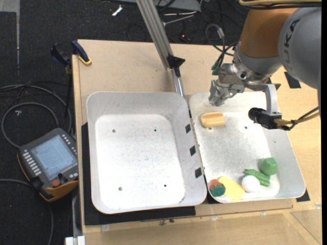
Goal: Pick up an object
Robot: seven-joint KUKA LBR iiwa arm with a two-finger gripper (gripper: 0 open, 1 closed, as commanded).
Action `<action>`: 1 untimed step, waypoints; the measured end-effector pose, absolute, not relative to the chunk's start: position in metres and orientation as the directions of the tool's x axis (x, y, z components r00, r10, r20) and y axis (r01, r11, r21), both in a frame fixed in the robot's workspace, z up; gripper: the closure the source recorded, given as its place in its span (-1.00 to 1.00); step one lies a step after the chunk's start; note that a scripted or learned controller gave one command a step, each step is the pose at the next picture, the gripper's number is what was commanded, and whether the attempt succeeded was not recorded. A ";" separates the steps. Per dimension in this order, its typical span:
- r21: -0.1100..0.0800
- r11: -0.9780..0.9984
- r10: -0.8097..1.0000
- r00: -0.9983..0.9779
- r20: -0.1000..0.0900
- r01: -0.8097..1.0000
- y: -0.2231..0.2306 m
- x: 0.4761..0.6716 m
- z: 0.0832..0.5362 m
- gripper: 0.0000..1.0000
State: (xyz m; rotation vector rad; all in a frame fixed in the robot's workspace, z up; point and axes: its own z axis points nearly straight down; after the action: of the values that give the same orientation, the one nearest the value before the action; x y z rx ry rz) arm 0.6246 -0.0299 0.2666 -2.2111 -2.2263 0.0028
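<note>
near corner, right bin: a cluster of small things lay along the front wall of the right bin (286, 152), a red and green piece (217, 187), a yellow piece (233, 189) touching it, a white ball (251, 183) and a green toy (264, 169).
left bin: the left bin (97, 137) sat just beside the right one, their rims touching.
bench edge: a handheld control pendant (48, 160) rested left of the bench, well apart from the bins.
task object: a tan bread-shaped block (213, 119) lay alone near the far wall of the right bin.
gripper: the gripper (220, 97) hung just above and behind the tan block; whether it was spread or pressed together could not be told, and nothing was seen in it.
far side: a metal pole (158, 37) slanted across the bench.
</note>
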 end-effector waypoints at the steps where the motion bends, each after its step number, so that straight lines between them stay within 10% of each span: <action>1: -0.002 0.008 1.000 -0.008 0.002 1.000 0.021 0.602 0.268 1.00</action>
State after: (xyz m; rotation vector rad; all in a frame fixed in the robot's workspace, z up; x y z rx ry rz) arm 0.6017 0.0212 0.2680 -2.2102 -2.2285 0.0007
